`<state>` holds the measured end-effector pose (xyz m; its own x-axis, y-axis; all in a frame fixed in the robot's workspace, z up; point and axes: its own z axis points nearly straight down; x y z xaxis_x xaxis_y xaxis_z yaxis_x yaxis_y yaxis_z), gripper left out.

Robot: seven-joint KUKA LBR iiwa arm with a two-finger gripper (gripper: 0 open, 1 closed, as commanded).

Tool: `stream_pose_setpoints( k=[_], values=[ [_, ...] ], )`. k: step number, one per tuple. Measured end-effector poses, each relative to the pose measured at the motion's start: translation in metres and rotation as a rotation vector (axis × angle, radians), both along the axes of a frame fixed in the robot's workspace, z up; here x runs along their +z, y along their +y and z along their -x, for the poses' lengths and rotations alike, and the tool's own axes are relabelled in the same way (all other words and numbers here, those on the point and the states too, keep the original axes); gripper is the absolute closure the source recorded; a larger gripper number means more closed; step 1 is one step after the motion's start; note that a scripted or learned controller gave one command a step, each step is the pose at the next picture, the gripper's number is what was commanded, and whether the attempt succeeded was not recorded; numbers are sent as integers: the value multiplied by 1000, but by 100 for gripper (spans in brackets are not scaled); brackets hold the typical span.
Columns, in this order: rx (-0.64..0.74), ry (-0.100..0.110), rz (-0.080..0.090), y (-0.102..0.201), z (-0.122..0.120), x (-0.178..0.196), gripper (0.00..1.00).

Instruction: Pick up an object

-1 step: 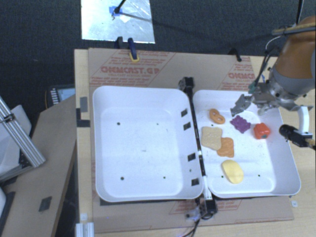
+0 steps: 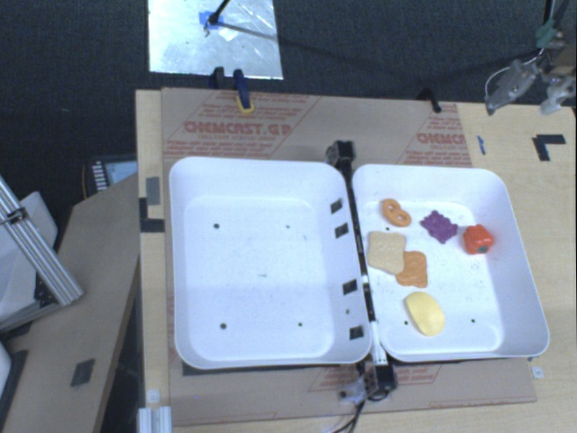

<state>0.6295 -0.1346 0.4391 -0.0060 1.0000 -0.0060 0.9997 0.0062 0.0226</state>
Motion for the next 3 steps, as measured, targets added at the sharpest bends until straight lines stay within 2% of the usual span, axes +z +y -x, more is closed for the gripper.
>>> stream_pose_setpoints(
  k=[1, 2, 3],
  values=[
    [-4, 38, -10, 34, 34, -211, 0],
    [-4, 29, -8, 74, 133, -226, 0],
    [-4, 18, -6, 72, 129, -213, 100]
  ],
)
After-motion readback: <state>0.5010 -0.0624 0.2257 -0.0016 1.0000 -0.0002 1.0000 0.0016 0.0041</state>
